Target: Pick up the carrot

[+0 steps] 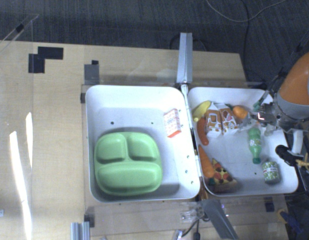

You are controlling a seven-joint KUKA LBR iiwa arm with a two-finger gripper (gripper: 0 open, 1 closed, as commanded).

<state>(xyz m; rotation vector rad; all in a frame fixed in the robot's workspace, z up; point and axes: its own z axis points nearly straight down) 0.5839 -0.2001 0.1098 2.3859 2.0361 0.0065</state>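
- The orange carrot (pixel 206 165) lies in the right white bin (pixel 237 154), in the near left corner. It is along the left wall and touches a toy pizza slice (pixel 223 177).
- Farther along the same wall lie a red-brown sausage (pixel 202 131) and a yellow banana (pixel 202 109).
- The claw (pixel 267 115) hangs over the far right side, near a green plastic bottle (pixel 254 144) and well apart from the carrot. I cannot tell if it is open or closed.
- Between the carrot and the bottle, the bin floor is bare.
- The left white bin (pixel 124 106) holds a green divided tray (pixel 127 162).
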